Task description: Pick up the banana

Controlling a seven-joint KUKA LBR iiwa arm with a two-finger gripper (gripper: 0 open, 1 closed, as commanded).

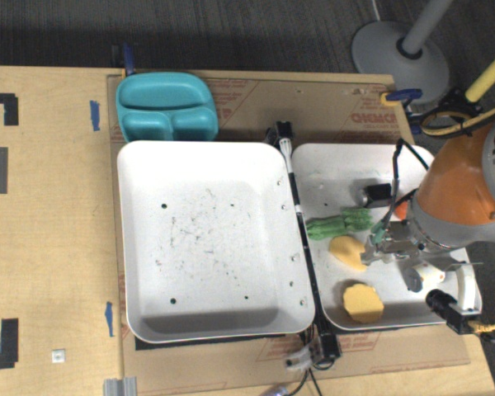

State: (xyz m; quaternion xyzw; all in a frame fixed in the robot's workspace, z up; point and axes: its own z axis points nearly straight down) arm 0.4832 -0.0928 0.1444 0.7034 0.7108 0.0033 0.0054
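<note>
Banana [347, 252], likely a light, stiff, slick toy, lies in the right bin [338, 165] touching the pincer [378, 244] on its left, grip state unclear; best grabbed across its short middle.

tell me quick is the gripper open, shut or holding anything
gripper: cannot be told; it sits low in the right bin, right beside the banana.

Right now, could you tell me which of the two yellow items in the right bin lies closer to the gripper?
The upper yellow item, beside the green object, lies right by the gripper; the rounder yellow one sits lower, near the bin's front edge.
</note>
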